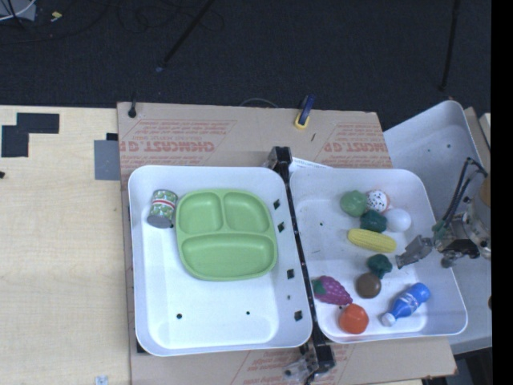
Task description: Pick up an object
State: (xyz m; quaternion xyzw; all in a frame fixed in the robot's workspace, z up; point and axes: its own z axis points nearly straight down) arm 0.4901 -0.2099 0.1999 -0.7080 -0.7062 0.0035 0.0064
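Note:
My gripper (441, 251) hangs over the right rim of the right bin (321, 207), open, with nothing between its fingers. One grey finger (414, 251) points in toward the toys. Closest to it are a blue bottle (409, 301), a dark green piece (379, 264) and a yellow corn cob (372, 240). Further left and back lie a white ball (398, 220), a dark green toy (373, 220), a spotted ball (377, 200) and a light green toy (353, 203). A brown ball (368, 285), purple grapes (331, 290) and a red tomato (353, 318) sit at the front.
The left bin (160, 311) holds a green divided plate (226, 235) and a small can (163, 208) at its back left. A black divider (293, 247) separates the bins. A white panel (425, 139) rises behind the right bin.

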